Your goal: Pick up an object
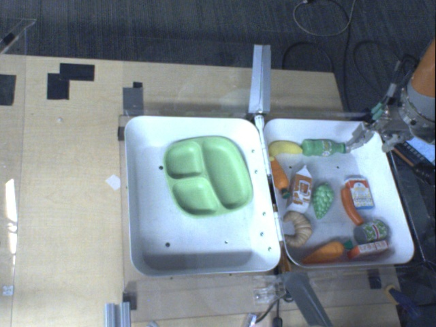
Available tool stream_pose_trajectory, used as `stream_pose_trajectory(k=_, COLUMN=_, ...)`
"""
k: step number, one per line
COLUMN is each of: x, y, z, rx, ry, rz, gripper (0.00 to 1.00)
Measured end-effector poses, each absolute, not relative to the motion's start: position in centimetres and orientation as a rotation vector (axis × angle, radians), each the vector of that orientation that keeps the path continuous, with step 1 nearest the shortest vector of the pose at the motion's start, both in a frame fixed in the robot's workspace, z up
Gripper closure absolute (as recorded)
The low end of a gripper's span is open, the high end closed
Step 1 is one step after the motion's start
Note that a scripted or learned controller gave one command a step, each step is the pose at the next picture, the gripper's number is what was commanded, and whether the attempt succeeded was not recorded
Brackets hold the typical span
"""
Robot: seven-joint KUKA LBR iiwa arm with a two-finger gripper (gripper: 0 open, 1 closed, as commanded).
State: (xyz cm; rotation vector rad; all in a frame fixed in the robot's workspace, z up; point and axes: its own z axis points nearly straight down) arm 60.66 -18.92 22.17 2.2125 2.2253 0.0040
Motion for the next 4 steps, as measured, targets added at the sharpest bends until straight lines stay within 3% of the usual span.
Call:
stream_pose_trajectory(k=1, x=64.4, y=-15.9, z=9.7, rx=2.248, ry=2.194, rz=-0.001, gripper=0.0)
stream_pose_trajectory(k=2, x=65.7, y=-19.8, z=8.7, rx=1.9, ry=2.497, rz=0.001, gripper=0.0)
stream_pose_trajectory(k=3, x=65.8, y=-19.7, z=10.0, rx=1.896, ry=2.501, rz=0.0, gripper=1.0)
stream_pose_trajectory(k=4, x=66.1, y=-19.6, z=11.3, rx=1.889, ry=2.499, rz=0.004, gripper=1.0)
